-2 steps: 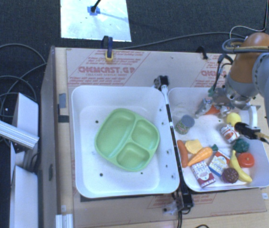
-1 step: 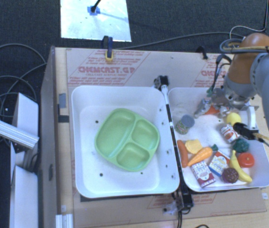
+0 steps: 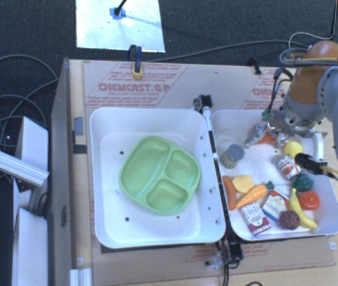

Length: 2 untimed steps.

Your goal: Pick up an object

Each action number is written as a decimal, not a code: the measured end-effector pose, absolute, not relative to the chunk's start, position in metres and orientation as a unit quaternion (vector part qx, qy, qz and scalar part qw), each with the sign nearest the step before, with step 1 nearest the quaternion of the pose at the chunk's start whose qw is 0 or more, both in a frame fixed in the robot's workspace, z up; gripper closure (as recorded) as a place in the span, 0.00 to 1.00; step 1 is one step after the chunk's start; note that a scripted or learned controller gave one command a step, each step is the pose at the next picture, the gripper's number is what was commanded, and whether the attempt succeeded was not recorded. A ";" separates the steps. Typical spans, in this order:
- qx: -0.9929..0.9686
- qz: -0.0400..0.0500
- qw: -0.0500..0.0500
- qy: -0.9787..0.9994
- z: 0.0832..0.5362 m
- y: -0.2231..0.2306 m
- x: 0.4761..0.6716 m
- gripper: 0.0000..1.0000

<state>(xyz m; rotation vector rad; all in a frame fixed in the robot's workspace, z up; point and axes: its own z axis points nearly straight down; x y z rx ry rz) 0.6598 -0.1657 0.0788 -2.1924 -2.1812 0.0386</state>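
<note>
Far to the left of the claw, the left bin (image 3: 103, 219) holds a green divided plate (image 3: 160, 174), lying flat near the middle of the bin floor. The two bins meet along a dark seam, and both sit on a tabletop (image 3: 157, 82) covered with printed cardboard.

In the right bin (image 3: 329, 219), just left of and below the claw, a small grey tin (image 3: 233, 155) lies on its side near the seam. Further below the claw sit a yellow wedge (image 3: 243, 183), a carrot (image 3: 251, 195) lying at a slant, a red and white packet (image 3: 255, 219) and a blue and white carton (image 3: 274, 206), all close together and some touching. Beside them a dark round ball (image 3: 288, 220) rests against a banana (image 3: 301, 210).

The claw (image 3: 263, 131) is low in the upper part of the right bin, its metal tip just over the bin floor. An orange item (image 3: 268, 138) lies right at the tip; I cannot tell how far the fingers are parted, nor whether anything is caught between them.

To the right of the claw and a little below, a lemon (image 3: 293, 148) sits near the arm's wrist, with a red and white can (image 3: 288, 167) under it. Further right and lower lie a dark green piece (image 3: 303, 182) and a tomato (image 3: 310, 201), both touching.
</note>
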 end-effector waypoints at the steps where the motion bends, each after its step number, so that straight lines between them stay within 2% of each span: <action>1: -0.708 0.013 0.024 -0.705 0.079 -0.166 0.660 0.00; 2: -0.708 0.013 0.024 -0.705 0.079 -0.166 0.660 0.00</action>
